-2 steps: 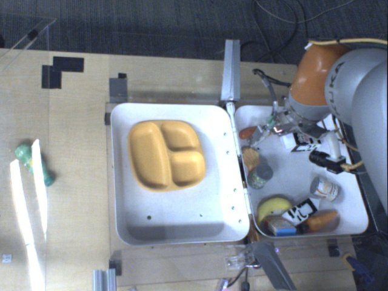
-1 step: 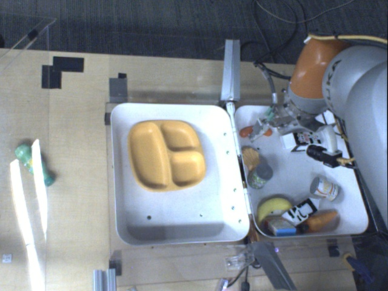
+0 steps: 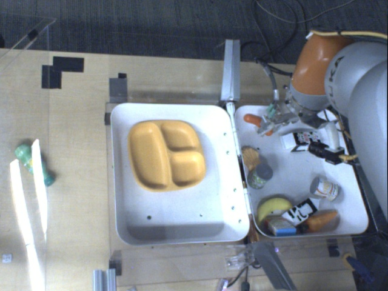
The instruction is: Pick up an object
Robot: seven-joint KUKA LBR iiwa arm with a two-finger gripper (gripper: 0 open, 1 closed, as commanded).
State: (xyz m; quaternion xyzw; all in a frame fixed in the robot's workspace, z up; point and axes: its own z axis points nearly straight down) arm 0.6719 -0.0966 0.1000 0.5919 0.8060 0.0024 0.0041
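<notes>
Orange-banded arm over right bin, end effector (image 3: 274,121) low at the bin's upper left corner.
An orange-red object (image 3: 252,119) is seen just left of the end effector, close beside it, lying on the bin floor and not gripped; finger state cannot be told. Right bin (image 3: 357,220) holds, besides that: a brown lump (image 3: 250,157) and a grey round piece (image 3: 261,175) along the left wall, a small can (image 3: 325,188) toward the right, a yellow banana (image 3: 274,207), a black-and-white pack (image 3: 301,211), a blue-grey box (image 3: 282,227) and an orange piece (image 3: 321,220) along the near edge. Left bin (image 3: 182,226) holds a yellow compartment tray (image 3: 166,154), set in its upper half. Both bins are seated side by side on the wooden worktop (image 3: 73,223).
</notes>
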